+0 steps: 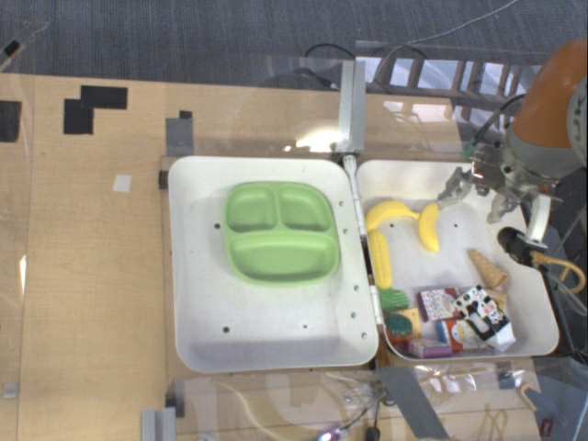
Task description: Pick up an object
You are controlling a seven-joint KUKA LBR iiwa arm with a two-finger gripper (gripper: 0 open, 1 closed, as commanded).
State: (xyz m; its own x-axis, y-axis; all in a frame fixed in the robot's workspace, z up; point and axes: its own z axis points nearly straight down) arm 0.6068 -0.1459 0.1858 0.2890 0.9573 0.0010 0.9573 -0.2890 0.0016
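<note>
I am holding the tool point(478, 194), fingers spread and pinching nothing, above the right white bin point(404, 175). The small yellow plastic banana point(429, 227) is lying just beside it; I am judging a centred, straight descent best.

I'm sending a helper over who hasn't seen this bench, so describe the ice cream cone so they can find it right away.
Go to the right bin, the one crowded with toys. Along its right side, below the tool and above the black-and-white cow-patterned toy, lies the ice cream cone. It is the only tan, pointed, waffle-textured piece; the nearby bananas are smooth and bright yellow.
</note>
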